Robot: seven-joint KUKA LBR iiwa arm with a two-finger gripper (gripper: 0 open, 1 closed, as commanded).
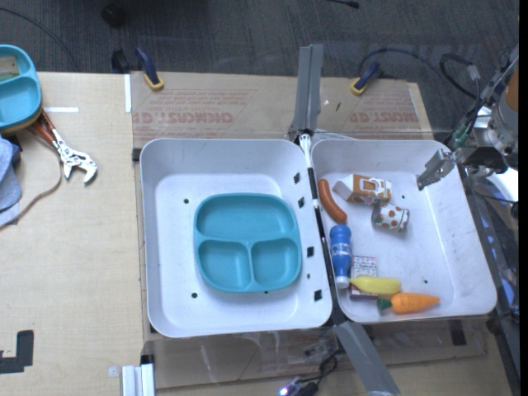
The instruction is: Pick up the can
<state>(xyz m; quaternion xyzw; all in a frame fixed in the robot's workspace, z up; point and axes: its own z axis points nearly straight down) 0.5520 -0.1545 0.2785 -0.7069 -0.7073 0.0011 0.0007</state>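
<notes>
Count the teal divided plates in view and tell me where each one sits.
2. One teal plate lies in the left bin. The other teal plate sits at the bench's far left edge, cut off by the frame.

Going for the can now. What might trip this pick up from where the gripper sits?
1. The can lies tipped beside the small box; closing fingers may catch the box as well.
2. It may roll away when nudged, toward the hot dog or the blue bottle.
3. The gripper hovers near the right bin's far right wall, so it must travel inward; a poor approach may miss.
</notes>
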